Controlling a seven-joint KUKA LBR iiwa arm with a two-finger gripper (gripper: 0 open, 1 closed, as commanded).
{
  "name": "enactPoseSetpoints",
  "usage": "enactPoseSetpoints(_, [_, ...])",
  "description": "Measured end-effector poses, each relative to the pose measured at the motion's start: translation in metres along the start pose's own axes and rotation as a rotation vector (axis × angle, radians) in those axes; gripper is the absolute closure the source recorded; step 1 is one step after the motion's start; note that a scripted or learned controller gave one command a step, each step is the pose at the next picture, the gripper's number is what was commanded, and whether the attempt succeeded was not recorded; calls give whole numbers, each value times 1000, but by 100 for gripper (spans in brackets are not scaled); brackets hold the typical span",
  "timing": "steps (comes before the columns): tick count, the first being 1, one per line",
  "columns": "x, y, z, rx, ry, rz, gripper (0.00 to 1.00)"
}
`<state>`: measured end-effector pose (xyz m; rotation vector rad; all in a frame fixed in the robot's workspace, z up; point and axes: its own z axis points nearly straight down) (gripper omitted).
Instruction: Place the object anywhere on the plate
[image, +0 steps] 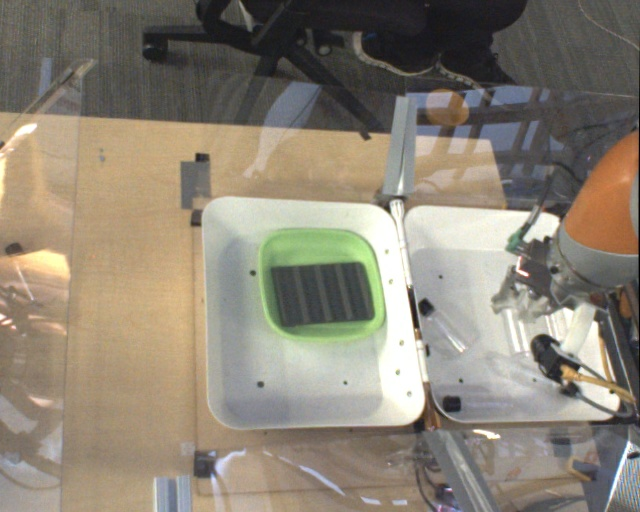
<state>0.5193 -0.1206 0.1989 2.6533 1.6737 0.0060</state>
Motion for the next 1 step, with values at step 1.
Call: enactPoseSetpoints(1, [0,0,0,0,0,0,0])
